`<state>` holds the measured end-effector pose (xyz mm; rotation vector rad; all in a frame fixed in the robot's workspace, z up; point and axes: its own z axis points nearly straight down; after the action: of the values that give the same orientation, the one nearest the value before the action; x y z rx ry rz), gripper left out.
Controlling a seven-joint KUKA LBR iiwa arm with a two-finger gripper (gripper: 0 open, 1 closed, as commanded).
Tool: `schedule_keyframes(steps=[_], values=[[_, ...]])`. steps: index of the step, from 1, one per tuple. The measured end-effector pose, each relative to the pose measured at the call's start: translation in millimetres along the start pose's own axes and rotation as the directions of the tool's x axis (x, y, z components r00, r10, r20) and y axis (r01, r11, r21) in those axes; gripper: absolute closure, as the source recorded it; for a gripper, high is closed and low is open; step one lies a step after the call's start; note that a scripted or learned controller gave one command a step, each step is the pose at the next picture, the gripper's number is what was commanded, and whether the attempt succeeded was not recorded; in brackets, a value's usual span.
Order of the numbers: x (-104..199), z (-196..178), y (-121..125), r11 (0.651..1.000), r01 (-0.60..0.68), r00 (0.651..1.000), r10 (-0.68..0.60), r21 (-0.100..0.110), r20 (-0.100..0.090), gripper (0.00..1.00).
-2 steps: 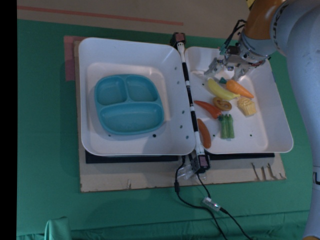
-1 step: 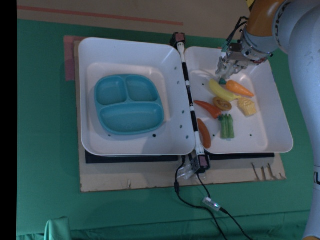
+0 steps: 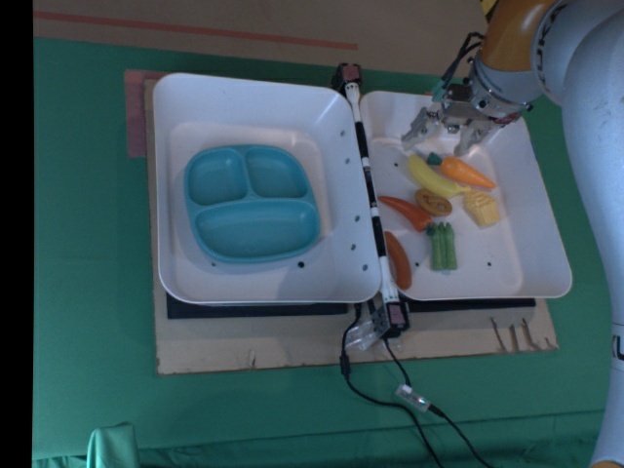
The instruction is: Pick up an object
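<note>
The right bin (image 3: 526,261) holds toy food: a yellow banana (image 3: 426,175), an orange carrot (image 3: 466,172), a round orange slice (image 3: 433,203), a yellow corn piece (image 3: 482,208), a red chili (image 3: 406,212), green asparagus (image 3: 443,246) and an orange sausage (image 3: 398,260). My gripper (image 3: 441,136) hangs open just above the banana and the carrot's green end. Its fingers (image 3: 417,132) are spread wide with nothing between them.
The left bin (image 3: 195,100) carries a blue divided plate (image 3: 252,202). A black-and-white bar (image 3: 369,178) runs between the two bins. Cables (image 3: 390,383) trail off the bench's front edge. The grey arm (image 3: 595,115) comes in from the upper right.
</note>
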<state>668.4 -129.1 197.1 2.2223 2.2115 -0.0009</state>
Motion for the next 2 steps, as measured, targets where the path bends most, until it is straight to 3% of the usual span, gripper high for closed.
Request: schedule_keyframes(steps=[1,2], values=[[-1.1,-8.5,1.4,1.0,-0.002,1.0,0.002,-0.001,0.001,1.0],[-1.1,-8.5,1.4,1.0,-0.002,1.0,0.002,0.0,0.001,0.0]])
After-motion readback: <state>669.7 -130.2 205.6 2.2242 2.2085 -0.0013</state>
